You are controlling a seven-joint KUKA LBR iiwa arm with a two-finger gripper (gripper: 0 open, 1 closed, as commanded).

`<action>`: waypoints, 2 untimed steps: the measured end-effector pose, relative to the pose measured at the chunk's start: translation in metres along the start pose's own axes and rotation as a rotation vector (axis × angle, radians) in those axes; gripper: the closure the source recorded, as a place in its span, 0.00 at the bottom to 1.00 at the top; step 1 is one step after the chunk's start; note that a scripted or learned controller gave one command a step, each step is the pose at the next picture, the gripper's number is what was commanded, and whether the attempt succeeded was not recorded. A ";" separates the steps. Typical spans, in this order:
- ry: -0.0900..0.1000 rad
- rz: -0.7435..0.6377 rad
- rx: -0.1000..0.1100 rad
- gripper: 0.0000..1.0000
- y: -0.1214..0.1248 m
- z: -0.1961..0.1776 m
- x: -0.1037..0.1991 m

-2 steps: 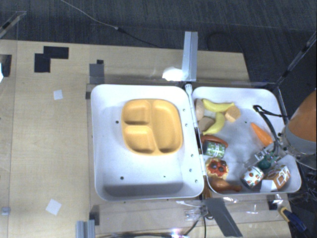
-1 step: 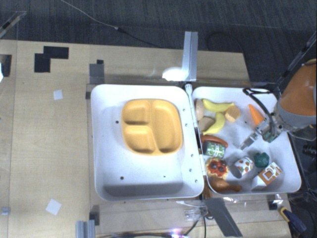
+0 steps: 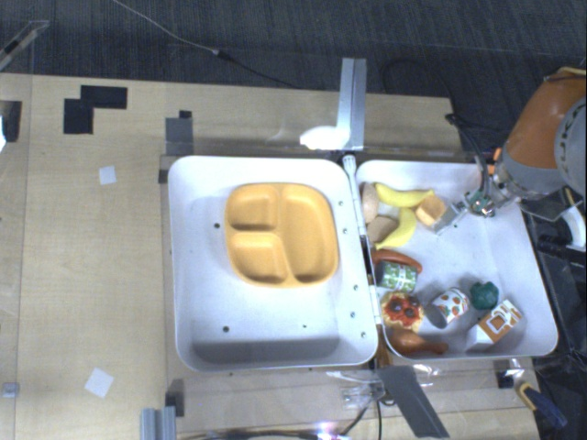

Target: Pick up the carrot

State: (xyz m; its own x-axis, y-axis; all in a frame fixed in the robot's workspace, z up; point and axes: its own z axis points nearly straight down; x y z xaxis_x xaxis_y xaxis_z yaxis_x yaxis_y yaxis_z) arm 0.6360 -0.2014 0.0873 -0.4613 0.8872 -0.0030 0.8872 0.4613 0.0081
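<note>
One two-finger metal gripper (image 3: 479, 203), upper right of frame, over right white bin (image 3: 537, 273); jaw state cannot be told. Near it, tan block (image 3: 430, 212), yellow banana (image 3: 400, 196). Orange tapered carrot (image 3: 417, 342), lower edge, right bin. Yellow divided plate (image 3: 278, 232), left bin (image 3: 197, 273).

The orange-brown carrot (image 3: 417, 342) lies flat along the right bin's near edge, left corner.

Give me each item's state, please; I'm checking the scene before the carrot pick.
Yellow divided plate: flat in the left bin, compartments bare.
Banana: lying at the right bin's far left.
Green can: on its side.
Gripper: over the right bin's far edge, holding nothing visible.
</note>
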 end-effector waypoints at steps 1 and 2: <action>-0.002 0.059 0.001 0.00 -0.044 -0.002 0.072; -0.005 -0.010 -0.001 0.00 -0.021 -0.002 0.062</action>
State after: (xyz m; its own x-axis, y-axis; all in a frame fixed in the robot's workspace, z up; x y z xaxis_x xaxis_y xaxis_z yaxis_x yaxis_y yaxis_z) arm 0.5887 -0.1565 0.0885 -0.4704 0.8824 -0.0080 0.8824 0.4705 0.0089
